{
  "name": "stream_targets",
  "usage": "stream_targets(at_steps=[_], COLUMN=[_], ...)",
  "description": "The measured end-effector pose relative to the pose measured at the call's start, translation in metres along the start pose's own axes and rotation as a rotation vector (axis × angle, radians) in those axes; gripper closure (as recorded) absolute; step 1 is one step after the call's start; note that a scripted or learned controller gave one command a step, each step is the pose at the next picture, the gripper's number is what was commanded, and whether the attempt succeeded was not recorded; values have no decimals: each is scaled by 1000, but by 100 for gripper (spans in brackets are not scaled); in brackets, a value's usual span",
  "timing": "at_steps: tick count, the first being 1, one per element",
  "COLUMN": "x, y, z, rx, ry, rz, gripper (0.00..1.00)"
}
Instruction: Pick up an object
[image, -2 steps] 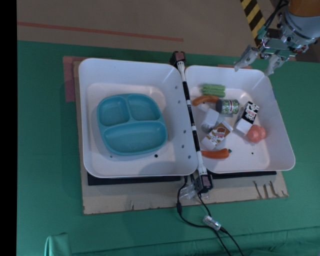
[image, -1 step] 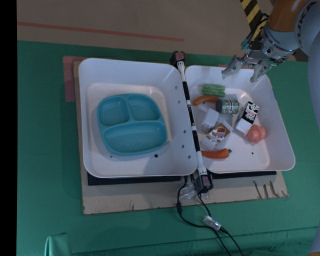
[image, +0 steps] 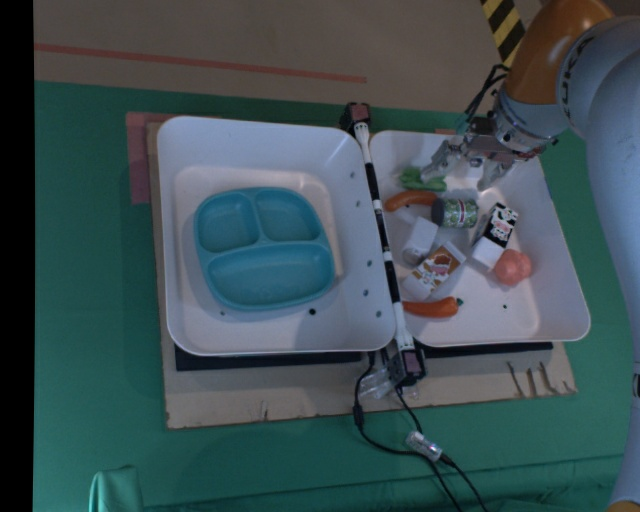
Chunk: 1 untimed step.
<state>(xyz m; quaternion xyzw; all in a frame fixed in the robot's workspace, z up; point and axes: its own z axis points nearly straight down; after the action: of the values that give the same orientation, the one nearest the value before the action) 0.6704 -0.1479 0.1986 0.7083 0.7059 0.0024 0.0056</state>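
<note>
A: Pincer in the upper right of the frame, grey fingers spread wide, nothing between them. Poised over the far end of the right shallow white bin, near its upper rim.

B: Nearest candidate?

A: Small green leafy toy just left of the fingertips, and below it a short cylindrical can with a green label, lying on its side. Beside that can, toward the left, an orange sausage-shaped toy.

B: Handling of the can?

A: Probably light and stiff, likely smooth, so prone to roll or slip. Best taken across the round body at mid-length, fingers square to its axis. Judged from looks alone.

B: Rest of that bin?

A: Toward the right, a small black-and-white patterned carton, with a plain white block below it and a soft-looking pink rounded toy touching that block. Nearer the middle, a white box, then a flat packet with a red and orange print. Lowest, an orange carrot-shaped toy with a green tip. Crowded, so some risk of nudging neighbours.

B: And the other bin?

A: Left shallow white bin holding a blue plastic divided plate, three compartments, nothing visible in any. Both bins on the green-covered tabletop, with a black-and-white striped bar along the seam between them.
</note>
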Motion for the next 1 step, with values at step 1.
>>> stream_targets(at_steps=[1], x=[0], y=[2], z=[-14], rx=[-9], ry=[-1], rz=[3], gripper=[100])
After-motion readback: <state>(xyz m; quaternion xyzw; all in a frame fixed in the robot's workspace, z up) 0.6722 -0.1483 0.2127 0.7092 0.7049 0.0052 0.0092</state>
